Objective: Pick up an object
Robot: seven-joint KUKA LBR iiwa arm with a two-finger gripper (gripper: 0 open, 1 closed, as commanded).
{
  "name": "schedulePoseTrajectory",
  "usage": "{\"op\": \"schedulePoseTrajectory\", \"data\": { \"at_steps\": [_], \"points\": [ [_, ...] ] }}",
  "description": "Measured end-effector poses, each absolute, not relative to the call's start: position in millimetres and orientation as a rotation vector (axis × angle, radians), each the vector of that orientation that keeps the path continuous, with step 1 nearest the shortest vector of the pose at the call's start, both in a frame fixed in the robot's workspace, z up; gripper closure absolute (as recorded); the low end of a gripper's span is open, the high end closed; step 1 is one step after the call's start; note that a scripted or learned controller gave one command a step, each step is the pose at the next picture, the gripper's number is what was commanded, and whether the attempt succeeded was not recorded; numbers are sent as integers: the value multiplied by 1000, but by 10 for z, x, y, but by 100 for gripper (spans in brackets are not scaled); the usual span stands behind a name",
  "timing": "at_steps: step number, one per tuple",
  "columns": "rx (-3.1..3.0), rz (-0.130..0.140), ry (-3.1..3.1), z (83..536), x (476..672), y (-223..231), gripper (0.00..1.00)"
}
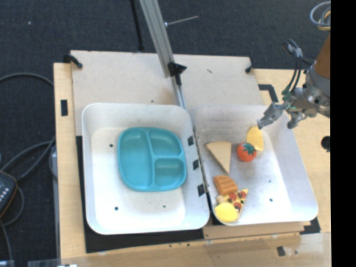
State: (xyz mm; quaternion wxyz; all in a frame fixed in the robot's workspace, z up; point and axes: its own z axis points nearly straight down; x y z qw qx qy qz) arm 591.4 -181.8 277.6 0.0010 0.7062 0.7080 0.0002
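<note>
Blue tray [151, 159] in left bin [94, 121]; toy foods in right bin [289, 171]; pincer [281, 115] spread, empty.

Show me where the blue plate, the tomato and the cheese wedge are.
blue plate [151, 159]: camera view, on its centre where the dividers meet.
tomato [246, 152]: camera view, on its red body.
cheese wedge [221, 153]: camera view, on its flat top face.

One fixed camera, mounted above the table [139, 82], looking down at a slant. Both white bins [94, 204] in frame, mid-distance; arm [322, 65] enters from right.
</note>
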Motion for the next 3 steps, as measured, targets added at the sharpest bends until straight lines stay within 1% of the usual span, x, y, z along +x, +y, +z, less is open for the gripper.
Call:
{"op": "schedulePoseTrajectory", "data": {
  "at_steps": [1, 2, 3],
  "points": [
    [2217, 0, 2223, 2776, 5914, -1818, 0],
    [2222, -5, 2222, 2218, 6002, -1864, 0],
    [2224, -5, 2221, 1775, 6051, -1897, 0]
  ]
}}
